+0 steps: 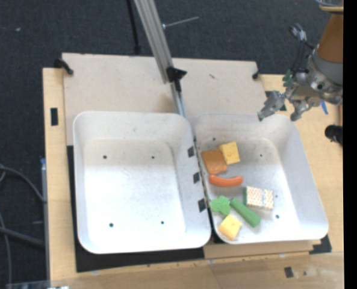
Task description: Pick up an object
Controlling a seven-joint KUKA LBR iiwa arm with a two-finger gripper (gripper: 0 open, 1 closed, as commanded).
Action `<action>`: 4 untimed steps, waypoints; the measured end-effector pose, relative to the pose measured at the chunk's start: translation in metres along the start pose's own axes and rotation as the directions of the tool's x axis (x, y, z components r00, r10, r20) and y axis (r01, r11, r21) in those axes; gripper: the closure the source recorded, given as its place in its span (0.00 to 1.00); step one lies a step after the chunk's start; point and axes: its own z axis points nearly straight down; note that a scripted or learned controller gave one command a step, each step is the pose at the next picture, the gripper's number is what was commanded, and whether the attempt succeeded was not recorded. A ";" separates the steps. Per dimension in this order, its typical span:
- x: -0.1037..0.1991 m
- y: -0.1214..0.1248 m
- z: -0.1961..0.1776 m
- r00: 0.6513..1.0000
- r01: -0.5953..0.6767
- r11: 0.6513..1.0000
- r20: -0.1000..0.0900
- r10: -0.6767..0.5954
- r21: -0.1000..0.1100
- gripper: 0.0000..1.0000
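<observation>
Pincer (282, 108) hangs at the upper right of the frame over the right bin's (298, 161) far rim, fingers spread apart with nothing between them, while the objects, among them an orange sausage (226, 180) and a yellow block (229, 152), lie lower in that bin's left half.

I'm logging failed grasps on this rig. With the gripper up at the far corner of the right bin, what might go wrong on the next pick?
The objects crowd against the right bin's left wall: the brown block touches the yellow block, and the orange sausage lies just below. A descent may nudge neighbours or clip the wall. The gripper hovers over the far rim, so coming down could strike it.
</observation>
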 end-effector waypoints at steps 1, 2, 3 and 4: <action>-0.001 0.000 0.000 1.000 0.000 1.000 0.001 0.000 0.000 0.00; -0.009 0.002 0.059 1.000 -0.004 1.000 0.000 0.004 0.006 0.00; -0.007 0.002 0.102 1.000 -0.006 1.000 0.000 0.006 0.004 0.00; -0.005 -0.003 0.164 1.000 -0.006 1.000 0.000 0.006 0.006 0.00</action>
